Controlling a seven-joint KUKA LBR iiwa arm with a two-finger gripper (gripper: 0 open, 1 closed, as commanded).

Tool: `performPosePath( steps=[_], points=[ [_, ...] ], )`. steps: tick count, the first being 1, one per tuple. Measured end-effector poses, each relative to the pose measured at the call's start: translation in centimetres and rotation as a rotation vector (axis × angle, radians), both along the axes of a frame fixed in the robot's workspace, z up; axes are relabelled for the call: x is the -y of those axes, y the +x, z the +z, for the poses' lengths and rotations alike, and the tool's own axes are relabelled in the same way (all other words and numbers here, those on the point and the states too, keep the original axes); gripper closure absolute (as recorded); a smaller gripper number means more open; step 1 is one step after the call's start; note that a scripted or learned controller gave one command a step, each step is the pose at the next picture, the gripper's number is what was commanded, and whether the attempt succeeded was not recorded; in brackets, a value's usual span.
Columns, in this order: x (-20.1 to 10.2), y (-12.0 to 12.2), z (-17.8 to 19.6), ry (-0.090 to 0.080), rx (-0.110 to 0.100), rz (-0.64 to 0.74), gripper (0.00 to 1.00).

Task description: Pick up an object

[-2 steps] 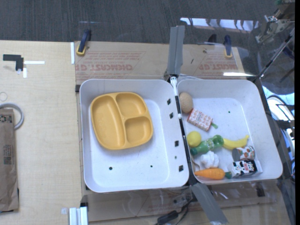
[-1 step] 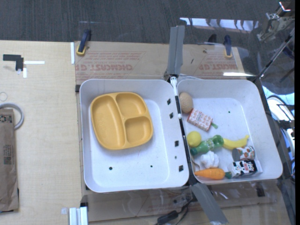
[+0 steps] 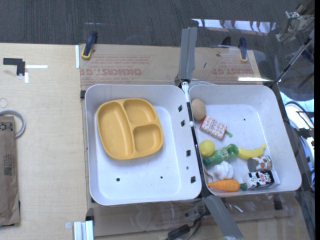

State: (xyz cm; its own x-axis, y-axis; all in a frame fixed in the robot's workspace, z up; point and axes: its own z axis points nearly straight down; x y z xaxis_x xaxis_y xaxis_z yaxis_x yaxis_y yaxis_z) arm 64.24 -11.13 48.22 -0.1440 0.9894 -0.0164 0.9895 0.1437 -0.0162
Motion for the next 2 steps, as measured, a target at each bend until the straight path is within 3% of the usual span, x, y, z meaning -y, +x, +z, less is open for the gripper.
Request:
performPosePath(
  steps=[2],
  points=[
    [-0.04,0.26,1.51,-0.004,-0.004,0.004,1.0]
  ],
)
